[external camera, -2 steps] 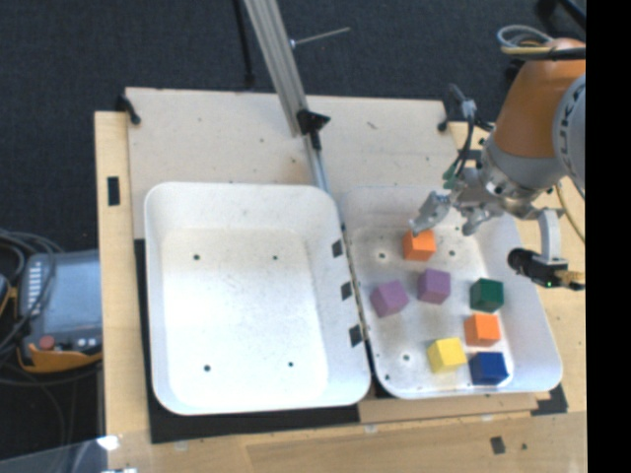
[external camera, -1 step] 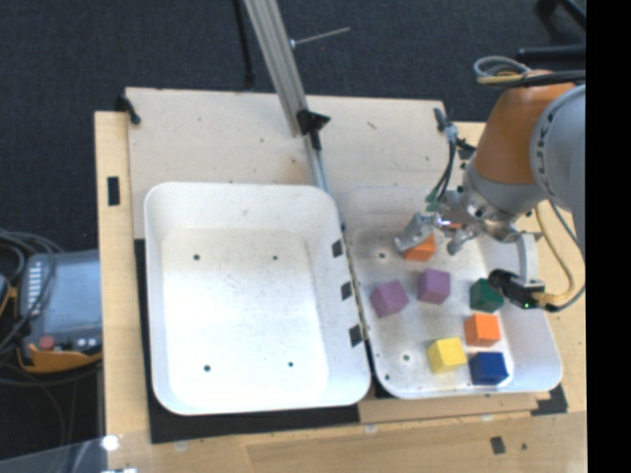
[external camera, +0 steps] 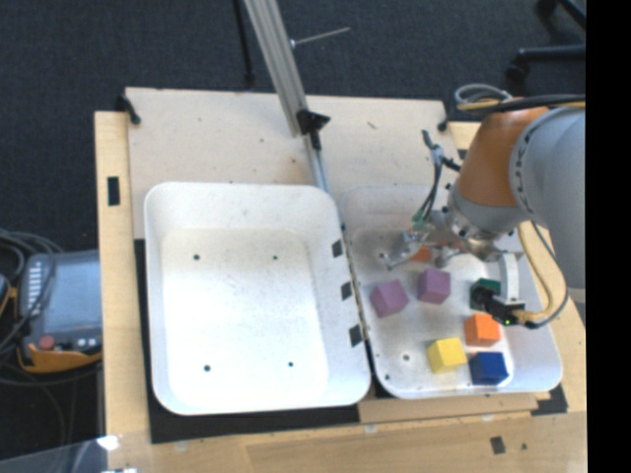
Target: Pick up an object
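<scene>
nearby, purple cubes (external camera: 410, 292) sit just below the claw (external camera: 422, 247).

High slanted view over 2 bins (external camera: 158, 215)

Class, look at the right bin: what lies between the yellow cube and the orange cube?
Nothing: in the camera view, bare white bin floor separates the yellow cube from the orange cube.

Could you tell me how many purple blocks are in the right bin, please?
2: one purple block near the bin's left wall, the other just right of it, below the end effector. The arm may hide more.
</scene>
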### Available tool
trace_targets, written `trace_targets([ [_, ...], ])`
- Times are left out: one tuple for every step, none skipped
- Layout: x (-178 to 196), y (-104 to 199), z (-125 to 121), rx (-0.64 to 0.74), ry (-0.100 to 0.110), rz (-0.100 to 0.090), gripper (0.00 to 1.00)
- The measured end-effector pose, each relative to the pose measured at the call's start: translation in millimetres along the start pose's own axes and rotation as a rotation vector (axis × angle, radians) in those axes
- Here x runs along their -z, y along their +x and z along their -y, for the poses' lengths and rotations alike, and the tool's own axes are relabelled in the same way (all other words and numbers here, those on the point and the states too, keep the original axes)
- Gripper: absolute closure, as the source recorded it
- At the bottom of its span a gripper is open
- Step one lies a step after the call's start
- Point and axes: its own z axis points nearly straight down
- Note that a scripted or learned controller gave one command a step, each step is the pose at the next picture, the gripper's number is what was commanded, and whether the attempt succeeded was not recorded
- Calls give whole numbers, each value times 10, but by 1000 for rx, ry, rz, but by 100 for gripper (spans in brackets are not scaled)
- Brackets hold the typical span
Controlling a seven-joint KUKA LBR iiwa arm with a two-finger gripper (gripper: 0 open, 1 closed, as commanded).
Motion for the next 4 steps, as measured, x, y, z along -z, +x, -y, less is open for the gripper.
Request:
trace_targets([
  [147, -6, -24, -6, -9, -1, 100],
  [630, -15, 46, -2, -11, 0, 100],
  [1071, -19, 25, 6, -11, 0, 100],
  [1617, -35, 12, 6, -12, 0, 100],
])
